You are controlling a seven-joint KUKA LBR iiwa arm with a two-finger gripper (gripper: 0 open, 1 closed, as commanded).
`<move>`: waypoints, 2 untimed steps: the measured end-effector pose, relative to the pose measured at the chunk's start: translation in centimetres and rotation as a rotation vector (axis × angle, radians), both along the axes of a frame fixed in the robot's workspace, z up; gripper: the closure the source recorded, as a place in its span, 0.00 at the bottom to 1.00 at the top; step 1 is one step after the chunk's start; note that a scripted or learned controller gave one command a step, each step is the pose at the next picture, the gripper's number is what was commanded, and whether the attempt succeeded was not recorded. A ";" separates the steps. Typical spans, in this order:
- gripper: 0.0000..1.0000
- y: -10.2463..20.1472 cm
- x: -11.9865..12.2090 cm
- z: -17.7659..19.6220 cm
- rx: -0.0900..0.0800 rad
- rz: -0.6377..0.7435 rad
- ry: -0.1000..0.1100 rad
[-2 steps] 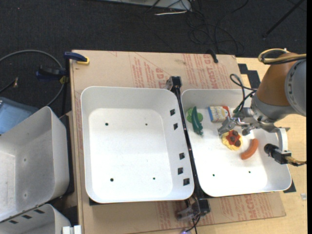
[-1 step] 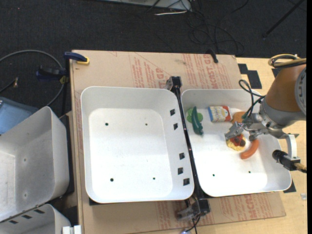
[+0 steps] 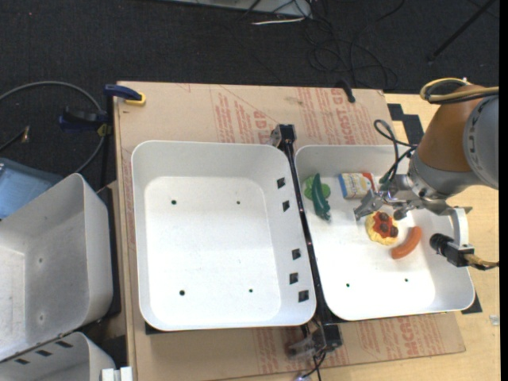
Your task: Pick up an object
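Where the right bin (image 3: 444,296) holds its clutter, I see a yellow item with red and dark spots on top (image 3: 382,228) lying on the white floor, right of the bin's middle. My tool (image 3: 384,206) sits directly over it, at its upper edge, with grey metal parts spreading to either side; I cannot tell from this angle whether the fingers are spread or closed, nor whether they touch the yellow piece. Just beside it to the right lies an orange sausage-shaped item (image 3: 406,242), tilted, close to or touching the yellow one. Up and to the left of the tool stands a small packet with blue and white print (image 3: 354,184), near the bin's back wall. Farther left, close to the divider between the bins, lies a green leafy toy (image 3: 319,194). The arm (image 3: 452,149) comes in from the right, its orange band over the bin's right rim. The left bin (image 3: 143,213) stands beside the right one, on the brown cardboard sheet (image 3: 230,109) that covers the table
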State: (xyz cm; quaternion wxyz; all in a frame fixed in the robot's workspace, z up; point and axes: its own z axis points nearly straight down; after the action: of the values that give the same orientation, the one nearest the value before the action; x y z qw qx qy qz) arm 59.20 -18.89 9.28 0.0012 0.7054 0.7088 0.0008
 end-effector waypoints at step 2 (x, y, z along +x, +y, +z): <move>0.00 -2.2 4.3 -0.1 0.001 0.002 0.010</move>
State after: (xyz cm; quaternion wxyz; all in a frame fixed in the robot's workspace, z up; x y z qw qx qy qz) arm 63.47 -21.11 9.21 -0.0028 0.7049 0.7093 -0.0024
